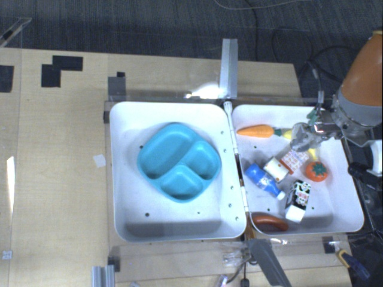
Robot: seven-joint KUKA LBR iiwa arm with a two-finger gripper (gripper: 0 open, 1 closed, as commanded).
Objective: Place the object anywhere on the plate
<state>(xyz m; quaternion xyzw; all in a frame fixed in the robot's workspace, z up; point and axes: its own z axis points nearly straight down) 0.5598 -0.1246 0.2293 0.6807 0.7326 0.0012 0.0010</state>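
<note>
Camera view: no label is readable on the patterned carton (294, 159) just below the gripper (304, 137), whose finger state I cannot tell. Carrot (256, 131) lies left of it, tomato (316, 171) lower right. Blue divided plate (179, 161) sits far left, with bare white floor around it.

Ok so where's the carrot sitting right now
The carrot lies in the right bin, near its top left corner beside the divider between the two bins. The blue bottle is below it, and the hand is to its right.
</note>
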